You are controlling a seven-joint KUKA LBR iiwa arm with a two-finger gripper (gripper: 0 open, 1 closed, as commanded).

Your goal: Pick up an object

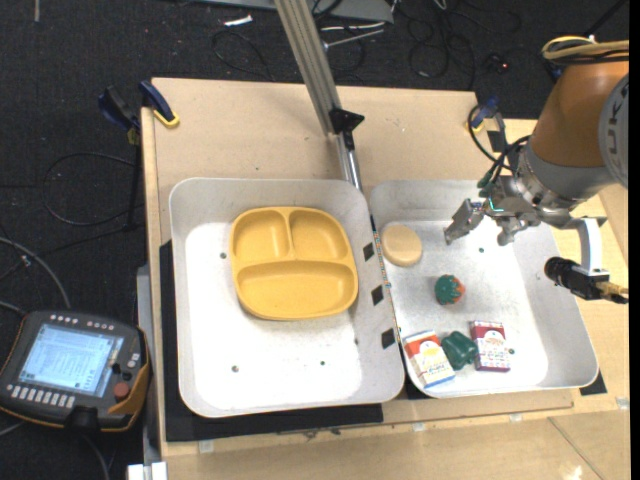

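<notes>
Desk (260, 133): pale tan board, carrying two shallow white bins side by side.

Left bin (200, 268): holds one yellow divided plate (294, 263) with three compartments, lying flat toward the bin's upper middle.

Right bin (540, 308): holds five loose things.
- Round tan disc (402, 244), flat, near the bin's left wall, upper part.
- Small ball, green with a red patch (449, 288), near the bin's middle, apart from the disc.
- White and red carton (430, 358), lying flat at the lower left, near the wall between the bins.
- Dark green lump (460, 348), just beside the carton on its right and touching or nearly touching it.
- Small red and white box (490, 346), lying flat just right of the green lump.

Arm (585, 118): grey with an orange band, reaching in from the right over the upper part of the right bin.

Tool (492, 224): poised above the bin's upper middle, its two fingers spread wide with bare bin floor showing between them; nothing is gripped. It sits up and to the right of the ball and well apart from the three things along the lower edge.

Surroundings: a handheld control pendant (70, 366) with a lit screen lies on the dark floor at lower left; a grey metal pole (310, 48) slants down to the desk's upper middle.
</notes>
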